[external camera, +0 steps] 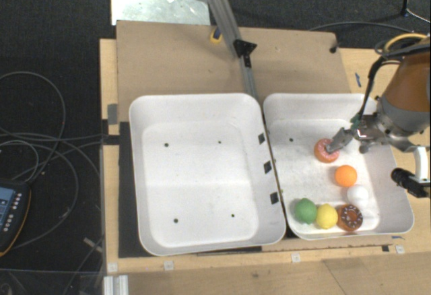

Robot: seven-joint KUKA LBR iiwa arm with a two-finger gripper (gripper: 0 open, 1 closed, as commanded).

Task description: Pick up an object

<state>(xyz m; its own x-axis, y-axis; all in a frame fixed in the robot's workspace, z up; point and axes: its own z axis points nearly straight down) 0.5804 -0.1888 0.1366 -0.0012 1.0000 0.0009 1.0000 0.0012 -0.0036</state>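
Note:
The right bin [296,125] holds several small toys. A pink frosted doughnut [325,151] lies near its middle, with an orange ball [346,175] and a white ball [357,193] below it. Along the front wall sit a green ball [306,209], a yellow ball [326,215] and a chocolate doughnut [349,217]. My gripper [337,143] reaches in from the right and its tip rests right at the pink doughnut's upper right edge. Nothing is visibly lifted.
The left bin [199,172] sits beside the right one, their walls meeting at a seam with black clips [267,167]. A grey camera pole [225,14] slants across the back of the bench. Cables lie on the dark floor to the left.

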